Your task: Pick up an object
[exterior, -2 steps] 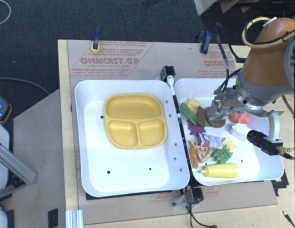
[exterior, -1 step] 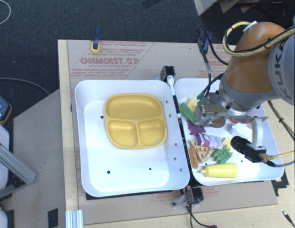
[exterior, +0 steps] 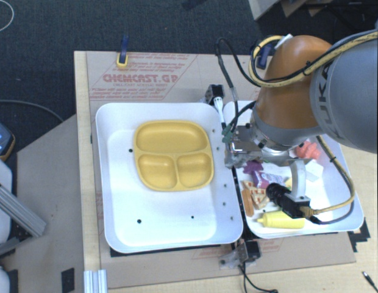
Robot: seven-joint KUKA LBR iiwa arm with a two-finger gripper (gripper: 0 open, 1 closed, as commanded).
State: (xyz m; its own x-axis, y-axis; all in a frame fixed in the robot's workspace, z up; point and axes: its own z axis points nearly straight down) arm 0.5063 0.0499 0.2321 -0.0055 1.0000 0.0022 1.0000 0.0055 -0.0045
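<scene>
the arm (exterior: 299,96) reaches in from the right and hangs over the right bin (exterior: 353,209), where the loose objects lie in a small heap beneath it: a yellow piece (exterior: 285,221) near the front, an orange-brown piece (exterior: 255,199) by the dividing wall, a purple piece (exterior: 255,168) just behind that, and a pink piece (exterior: 308,150) toward the far side. the left bin (exterior: 116,224) holds a yellow divided tray (exterior: 174,153), well apart from the arm. the small pieces look like light, stiff plastic toys, probably smooth and apt to slide or tip if pinched off-centre; the yellow piece seems the easiest target, long and lying flat, best taken across its narrow middle. the gripper (exterior: 262,163) sits low among the pieces, close to the purple one, but the wrist hides it, so i cannot tell how it is set or whether it has anything.
</scene>
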